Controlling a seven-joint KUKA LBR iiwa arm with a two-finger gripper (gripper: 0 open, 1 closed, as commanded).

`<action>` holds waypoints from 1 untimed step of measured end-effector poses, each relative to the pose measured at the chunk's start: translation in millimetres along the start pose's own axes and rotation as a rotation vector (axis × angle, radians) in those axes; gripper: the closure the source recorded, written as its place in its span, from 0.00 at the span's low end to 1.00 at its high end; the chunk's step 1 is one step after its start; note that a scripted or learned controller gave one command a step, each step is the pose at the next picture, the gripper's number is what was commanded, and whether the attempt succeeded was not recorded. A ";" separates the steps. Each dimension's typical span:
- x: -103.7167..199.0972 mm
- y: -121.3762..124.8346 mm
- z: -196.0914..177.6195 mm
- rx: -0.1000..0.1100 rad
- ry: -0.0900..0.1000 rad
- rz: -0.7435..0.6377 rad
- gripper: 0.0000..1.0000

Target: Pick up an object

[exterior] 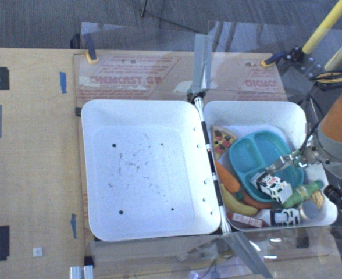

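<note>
The right bin holds a pile of toys. A teal divided plate lies in its middle. A black-and-white cow-patterned carton rests at the plate's front edge, and a green bottle lies just right of it. An orange carrot and a yellow banana lie along the left wall, with a pizza slice behind them. My gripper hangs low over the plate's right part, just above and behind the carton. Nothing is seen lifted by it.
The left bin shows only a bare, scuffed white floor. A second black-and-white item and a flat red packet lie at the right bin's front wall. The arm's orange band stands over the right rim. A metal divider runs behind the bins.
</note>
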State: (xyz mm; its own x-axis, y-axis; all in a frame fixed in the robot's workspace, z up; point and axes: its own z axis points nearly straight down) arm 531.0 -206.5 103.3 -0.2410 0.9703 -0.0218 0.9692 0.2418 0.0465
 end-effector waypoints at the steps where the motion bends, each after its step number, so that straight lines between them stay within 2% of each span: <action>1: 0.2 0.3 -6.1 0.004 0.004 0.001 1.00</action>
State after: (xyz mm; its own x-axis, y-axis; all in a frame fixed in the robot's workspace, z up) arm 531.0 -206.2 109.5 -0.2407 0.9705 -0.0173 0.9695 0.2412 0.0426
